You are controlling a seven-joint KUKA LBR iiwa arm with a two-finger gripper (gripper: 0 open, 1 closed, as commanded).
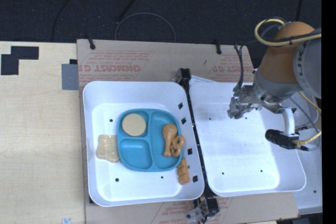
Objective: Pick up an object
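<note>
Camera view: arm reaches in from the right, tool low over the upper part of the right bin, near its back wall. Cannot tell whether the tool is apart or together; too small and dark to read. Nothing seen clamped in it.

Left bin holds all the candidate things: blue tray with a round tan disc in its upper-left compartment and a knobbly tan piece in its right compartment; a pale flat piece touching the tray's left edge; a small brown piece just beside the tray's lower right corner. Both bins sit on the worktop.

Progress, as a judgement: nothing picked up yet. Tool is well apart from every thing, across the divider. Left to do: cross to the left bin, settle on one piece, close on it, lift
</note>
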